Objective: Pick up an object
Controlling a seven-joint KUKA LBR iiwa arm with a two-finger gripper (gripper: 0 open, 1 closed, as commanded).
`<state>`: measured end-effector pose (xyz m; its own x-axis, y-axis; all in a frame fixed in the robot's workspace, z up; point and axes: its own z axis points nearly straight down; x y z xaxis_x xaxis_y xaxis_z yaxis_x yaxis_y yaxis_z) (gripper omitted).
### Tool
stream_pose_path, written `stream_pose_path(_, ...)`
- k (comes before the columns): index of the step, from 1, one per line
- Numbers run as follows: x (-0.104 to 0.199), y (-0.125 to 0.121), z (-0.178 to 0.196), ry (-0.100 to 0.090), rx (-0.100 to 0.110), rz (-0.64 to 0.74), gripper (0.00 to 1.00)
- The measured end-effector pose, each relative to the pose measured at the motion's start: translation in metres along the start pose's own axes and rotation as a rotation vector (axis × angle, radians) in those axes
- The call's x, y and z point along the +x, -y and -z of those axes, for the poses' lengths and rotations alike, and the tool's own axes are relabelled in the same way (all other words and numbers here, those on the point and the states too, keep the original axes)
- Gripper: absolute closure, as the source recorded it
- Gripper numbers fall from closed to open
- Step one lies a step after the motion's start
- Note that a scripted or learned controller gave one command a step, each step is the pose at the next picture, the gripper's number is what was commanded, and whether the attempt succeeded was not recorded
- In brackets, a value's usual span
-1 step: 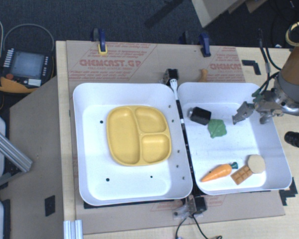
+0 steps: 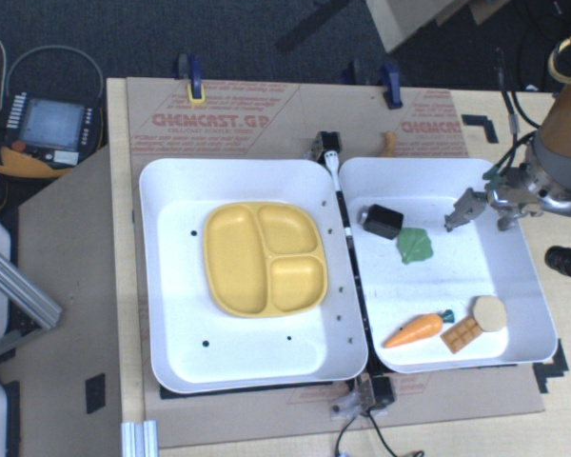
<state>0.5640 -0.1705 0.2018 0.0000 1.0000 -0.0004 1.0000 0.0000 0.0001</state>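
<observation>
The right bin (image 2: 514, 255) holds a black block (image 2: 383, 221), a green piece (image 2: 415, 246), a carrot (image 2: 415, 330), a brown wafer (image 2: 461, 334) and a round cream piece (image 2: 488, 313). The gripper (image 2: 483, 214) hangs over the bin's upper right, fingers spread and holding nothing. The left bin (image 2: 171, 255) holds a yellow divided plate (image 2: 265, 257).

So I count two white bins (image 2: 162, 284), one yellow divided plate (image 2: 265, 257), one black block (image 2: 383, 221), one green lump (image 2: 415, 246), one carrot (image 2: 415, 330), one brown waffle piece (image 2: 461, 334), one round beige disc (image 2: 489, 313).
</observation>
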Motion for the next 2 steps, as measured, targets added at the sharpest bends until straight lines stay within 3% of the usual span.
stream_pose_path(2, -0.003, 0.002, -0.107, -0.003, 0.006, -0.001, 0.00)
